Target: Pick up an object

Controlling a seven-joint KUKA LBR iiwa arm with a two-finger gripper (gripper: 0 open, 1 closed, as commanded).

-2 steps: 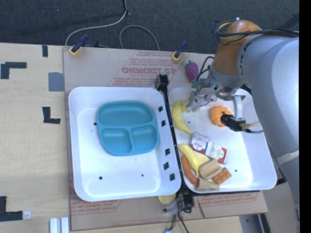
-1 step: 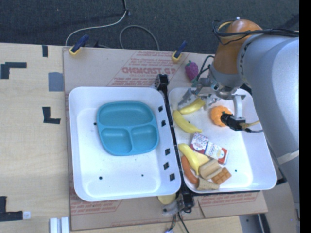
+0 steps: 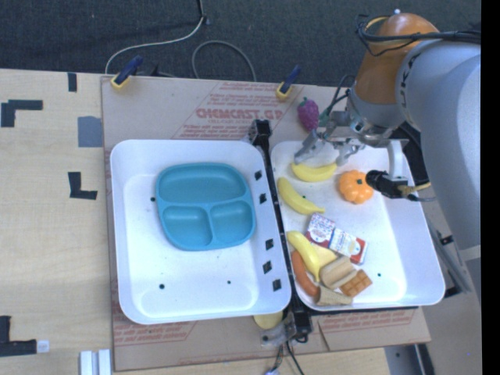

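My gripper [image 3: 328, 150] hangs low over the back left of the right bin [image 3: 406, 241], open, with nothing between its fingers. Right under it lies a yellow banana [image 3: 314, 172]. An orange pumpkin-like toy [image 3: 355, 187] sits just to the right of that banana. A second banana [image 3: 299, 198] lies nearer the front, against the bin's left wall. Further forward are a red and white packet [image 3: 336, 237], a yellow piece [image 3: 311, 252], an orange carrot-like piece [image 3: 305, 276], a bread roll [image 3: 337, 270] and a brown waffle piece [image 3: 355, 283].
The left bin [image 3: 137, 287] holds a blue divided plate [image 3: 207, 206]. A purple toy fruit [image 3: 308, 113] rests at the right bin's back edge. The grey arm with its orange band [image 3: 391, 61] fills the upper right. Black clips [image 3: 266, 201] line the divide between the bins.
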